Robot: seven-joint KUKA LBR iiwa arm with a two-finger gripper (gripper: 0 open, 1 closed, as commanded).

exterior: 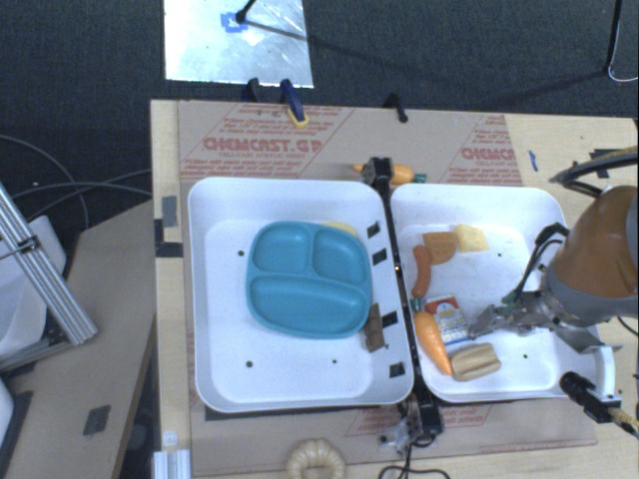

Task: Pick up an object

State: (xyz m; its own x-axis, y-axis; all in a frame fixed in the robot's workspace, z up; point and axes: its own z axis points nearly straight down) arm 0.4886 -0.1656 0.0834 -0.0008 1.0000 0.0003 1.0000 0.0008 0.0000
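Two shallow white plastic bins side by side on a cardboard-covered bench. Left bin (215,267) holds a blue three-compartment plastic plate (308,278), flat, roughly centred; a small pale yellow thing peeks out from behind its rim at 1 o'clock, too hidden to identify.

Right bin (544,208) holds the pickable items, all in its left half. Orange toy carrot (430,337) lies near the bin's 8 o'clock, tip pointing to 5 o'clock. Tan bread-roll-shaped toy (473,361) sits just beside the carrot at its 4 o'clock. Small red-and-white packet (447,316) is just at 1 o'clock of the carrot, touching or nearly so. Red-orange sausage-shaped toy (420,268) lies upright-ish along the divider side. Orange wedge-shaped piece (440,245) at its 1 o'clock, pale yellow block (470,238) just beside that at 3 o'clock.

Grey arm with orange band enters from 3 o'clock; gripper (487,319) hangs low over the right bin, just at 3 o'clock of the packet and 12 o'clock of the roll. Can't tell its clench state, too small and blurred. Nothing visibly held.
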